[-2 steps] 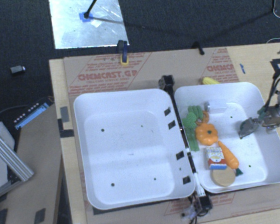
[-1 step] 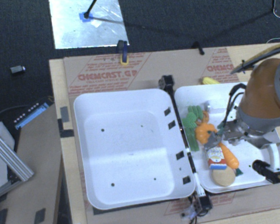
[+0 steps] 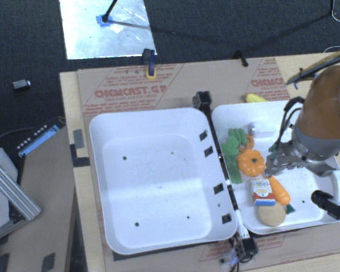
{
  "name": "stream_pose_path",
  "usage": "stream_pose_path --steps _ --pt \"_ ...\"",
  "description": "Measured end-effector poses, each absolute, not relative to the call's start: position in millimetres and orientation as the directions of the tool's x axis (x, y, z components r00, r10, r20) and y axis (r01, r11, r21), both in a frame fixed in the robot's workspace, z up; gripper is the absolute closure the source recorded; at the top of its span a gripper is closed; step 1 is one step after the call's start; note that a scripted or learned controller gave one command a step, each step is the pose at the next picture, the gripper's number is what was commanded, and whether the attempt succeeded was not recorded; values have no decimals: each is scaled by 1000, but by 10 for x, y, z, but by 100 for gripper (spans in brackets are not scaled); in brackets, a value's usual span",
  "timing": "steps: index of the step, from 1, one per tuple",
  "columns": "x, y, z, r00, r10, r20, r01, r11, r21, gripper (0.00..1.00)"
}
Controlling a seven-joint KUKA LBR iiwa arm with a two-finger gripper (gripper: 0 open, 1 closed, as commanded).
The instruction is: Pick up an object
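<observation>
The right bin (image 3: 306, 208) holds a small orange pumpkin (image 3: 250, 163), a green leafy toy (image 3: 234, 145), an orange carrot (image 3: 280, 192), a small red, white and blue carton (image 3: 262, 191) and a round tan disc (image 3: 272, 215). My gripper (image 3: 275, 165) hangs low over this bin, just right of the pumpkin and directly above the carrot's top end. The grey wrist and orange band (image 3: 329, 111) hide the bin's right part. Nothing is visibly held.
The left bin (image 3: 116, 230) lies beside the right one, with black clips (image 3: 220, 187) along the shared wall. A yellow banana-like piece (image 3: 255, 98) rests at the right bin's far rim. A black part (image 3: 328, 204) of the arm hangs over the near right corner.
</observation>
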State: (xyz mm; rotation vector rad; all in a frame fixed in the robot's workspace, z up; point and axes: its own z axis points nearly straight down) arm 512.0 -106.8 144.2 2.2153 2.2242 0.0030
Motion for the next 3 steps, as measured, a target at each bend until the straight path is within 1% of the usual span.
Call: stream_pose_path --steps 1,2,3 --pt "5123 -896 907 -1 1000 -8 1000 1 24 100" --pt "6208 -447 1923 -13 1000 -1 1000 13 21 100" --pt "6284 174 1848 -9 1000 0 1000 9 4 100"
